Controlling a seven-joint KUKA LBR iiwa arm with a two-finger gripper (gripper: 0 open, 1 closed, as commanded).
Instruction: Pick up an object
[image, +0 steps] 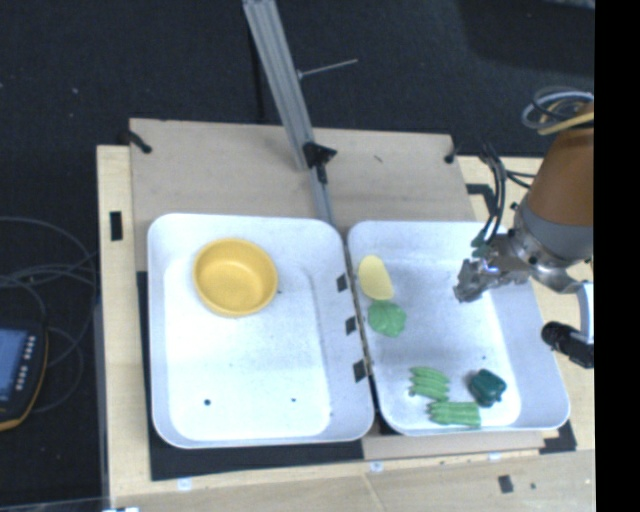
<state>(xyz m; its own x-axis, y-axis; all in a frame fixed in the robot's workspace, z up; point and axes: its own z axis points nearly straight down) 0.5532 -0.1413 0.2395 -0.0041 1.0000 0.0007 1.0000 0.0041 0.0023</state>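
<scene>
Arm: the grey arm with its orange band (566, 170) comes in from the right and hangs over the right edge of the right bin.
Hand: the hand (470, 284) sits over the upper right part of the right bin, pointed down and left toward the bin floor. Its tip looks dark and small from here, and I cannot tell how far apart its parts stand. Nothing shows between them.
Right bin: the right bin (430, 245) is a shallow white tray that holds five small things.
Yellow piece: a pale yellow piece (375, 278) lies near the bin's left wall, in the upper half.
Green lump: a round green lump (387, 320) lies just below the yellow piece, close to touching it.
Green pods: two ridged green pods (429, 381) and (455, 413) lie near the front wall, one above the other.
Dark green block: a dark green block (488, 386) lies just right of the pods, well below the hand.
Left bin: the left bin (240, 400) holds a yellow bowl (235, 277) in its upper left part, upright.
Counter: the tan counter (390, 175) bears both bins side by side, touching along the middle.
Pole: a grey metal pole (285, 85) slants down from the top toward the gap between the bins.
</scene>
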